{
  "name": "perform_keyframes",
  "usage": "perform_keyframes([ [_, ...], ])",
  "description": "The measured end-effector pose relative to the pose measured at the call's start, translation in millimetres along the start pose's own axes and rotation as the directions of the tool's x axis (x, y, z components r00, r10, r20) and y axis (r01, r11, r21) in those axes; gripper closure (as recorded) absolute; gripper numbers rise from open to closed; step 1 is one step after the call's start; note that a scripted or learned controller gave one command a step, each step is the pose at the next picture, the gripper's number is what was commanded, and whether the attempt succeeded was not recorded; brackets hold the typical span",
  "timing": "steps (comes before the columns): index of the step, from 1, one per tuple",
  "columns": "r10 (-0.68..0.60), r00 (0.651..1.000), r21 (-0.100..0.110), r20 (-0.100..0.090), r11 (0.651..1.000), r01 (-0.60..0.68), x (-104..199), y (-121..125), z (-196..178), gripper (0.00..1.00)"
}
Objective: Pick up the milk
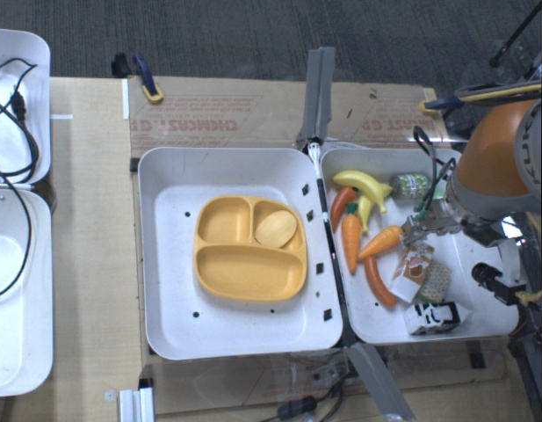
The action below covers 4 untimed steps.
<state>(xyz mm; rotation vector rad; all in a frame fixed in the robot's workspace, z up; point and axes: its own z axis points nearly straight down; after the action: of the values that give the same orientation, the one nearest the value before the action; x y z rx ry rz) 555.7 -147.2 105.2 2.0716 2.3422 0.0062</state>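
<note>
The tool (417, 229) hung low in the right bin (490, 323), beside the carrots (363, 240); its grip could not be told. The milk (436, 316) lay nearer the bin's front edge, not yet lifted.

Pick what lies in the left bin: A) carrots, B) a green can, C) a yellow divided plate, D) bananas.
C: the yellow divided plate sits in the left bin; the bananas, carrots and green can lie in the right bin.
</note>
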Motion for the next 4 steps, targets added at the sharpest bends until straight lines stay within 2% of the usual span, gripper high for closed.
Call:
perform_keyframes([
  [1, 0.080, 0.997, 0.015, -0.006, 0.997, -0.080, -4.3, -37.6, -87.0, 1.00],
  [2, 0.080, 0.997, 0.016, -0.006, 0.997, -0.080, -4.2, -37.7, -87.0, 0.00],
  [3, -0.122, 0.992, 0.003, -0.005, 0.992, 0.122, 16.1, -73.7, 8.2, 0.00],
  [4, -0.117, 0.993, -0.001, 0.000, 0.993, 0.117, 13.9, -72.0, -1.1, 1.00],
])
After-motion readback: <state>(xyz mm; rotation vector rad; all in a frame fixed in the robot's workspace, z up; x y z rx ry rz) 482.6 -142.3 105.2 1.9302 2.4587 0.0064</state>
